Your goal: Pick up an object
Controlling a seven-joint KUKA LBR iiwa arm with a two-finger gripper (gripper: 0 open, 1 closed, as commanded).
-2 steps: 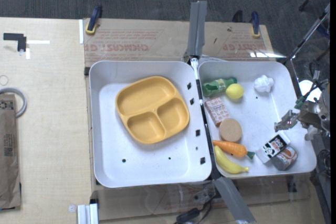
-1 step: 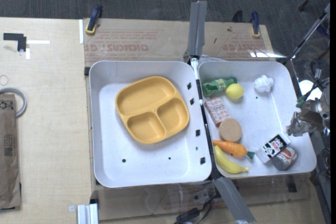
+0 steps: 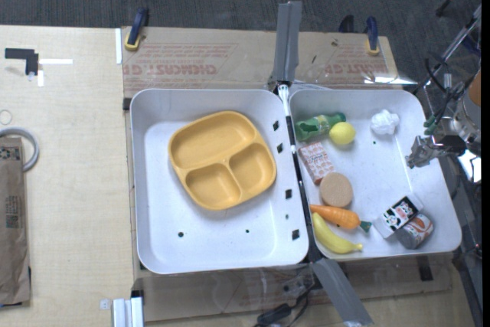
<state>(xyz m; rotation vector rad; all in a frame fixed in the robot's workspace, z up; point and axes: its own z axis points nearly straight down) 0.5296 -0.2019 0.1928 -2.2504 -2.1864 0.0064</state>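
Here, in the camera view, the claw [image 3: 422,152] hangs at the right rim of the right bin [image 3: 398,99], small and blurred; whether it is open or closed cannot be told, and nothing can be seen in its grasp.

The right bin holds all the loose things. Nearest the claw, just up and to its left, lies a crumpled white wad [image 3: 385,122]. Below the claw, toward the bin's near right corner, a small black-and-white carton [image 3: 400,214] touches a grey can [image 3: 416,230] lying on its side. Farther left of the claw sit a yellow lemon [image 3: 342,134] and, touching it, a green bottle [image 3: 317,125] lying flat. Below those come a red-and-white packet [image 3: 315,161], a round tan disc [image 3: 336,189], an orange carrot [image 3: 337,216] and a banana [image 3: 332,237], crowded together along the bin's left side.

Well to the claw's left, the left bin [image 3: 153,188] holds one yellow divided plate [image 3: 221,158], resting flat, its three compartments bare.
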